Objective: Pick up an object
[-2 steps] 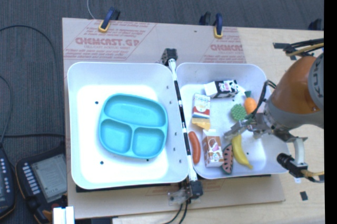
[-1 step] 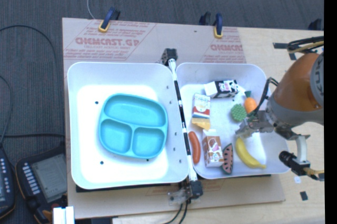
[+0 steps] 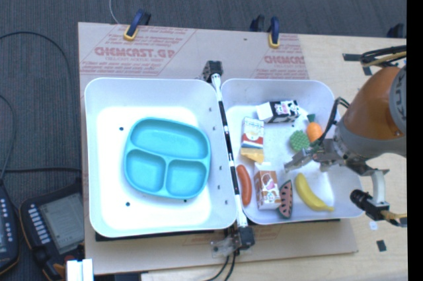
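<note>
Near the middle of the right bin (image 3: 324,91) I see my gripper (image 3: 299,160) low over the toys, just above the banana (image 3: 310,194) and below the green piece (image 3: 299,139) and orange carrot (image 3: 314,131); I cannot tell how its claw is set. Left of it lie a watermelon slice (image 3: 285,198), brown packet (image 3: 266,186) and sausage (image 3: 244,183). Beyond, the left bin (image 3: 99,141) holds a blue divided tray (image 3: 166,158).

Gripper (image 3: 299,160) low over the right bin (image 3: 324,91). Obstacles crowd it — banana (image 3: 310,194) just below, green item (image 3: 299,139) and carrot (image 3: 314,131) just above, snack packets (image 3: 266,186) to its left. Open bin floor lies above-right of it — also beyond, around the blue tray (image 3: 168,157).
</note>
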`<act>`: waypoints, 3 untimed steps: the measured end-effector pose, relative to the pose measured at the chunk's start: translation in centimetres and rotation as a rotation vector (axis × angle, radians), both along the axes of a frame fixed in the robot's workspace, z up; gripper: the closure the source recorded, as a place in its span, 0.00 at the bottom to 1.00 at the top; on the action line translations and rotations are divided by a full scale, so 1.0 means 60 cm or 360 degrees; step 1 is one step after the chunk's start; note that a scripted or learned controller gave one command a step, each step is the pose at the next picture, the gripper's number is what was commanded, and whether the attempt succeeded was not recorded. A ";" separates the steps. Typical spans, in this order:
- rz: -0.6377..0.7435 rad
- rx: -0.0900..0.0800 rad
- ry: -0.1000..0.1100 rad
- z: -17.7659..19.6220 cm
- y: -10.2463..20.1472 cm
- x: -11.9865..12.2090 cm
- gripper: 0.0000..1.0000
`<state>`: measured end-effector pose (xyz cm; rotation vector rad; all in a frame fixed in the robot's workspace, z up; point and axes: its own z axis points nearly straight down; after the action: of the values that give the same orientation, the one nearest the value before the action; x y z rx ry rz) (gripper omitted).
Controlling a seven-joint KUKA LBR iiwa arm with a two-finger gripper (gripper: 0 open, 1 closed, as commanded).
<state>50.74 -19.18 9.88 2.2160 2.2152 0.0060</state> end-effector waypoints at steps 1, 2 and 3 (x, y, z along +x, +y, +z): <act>0.0000 0.0000 0.0000 0.016 0.000 0.001 1.00; 0.0000 0.0000 0.0000 0.016 0.000 0.000 0.00; 0.0000 -0.0001 0.0000 0.032 0.001 0.001 1.00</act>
<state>50.81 -19.14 11.80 2.2155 2.2151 0.0056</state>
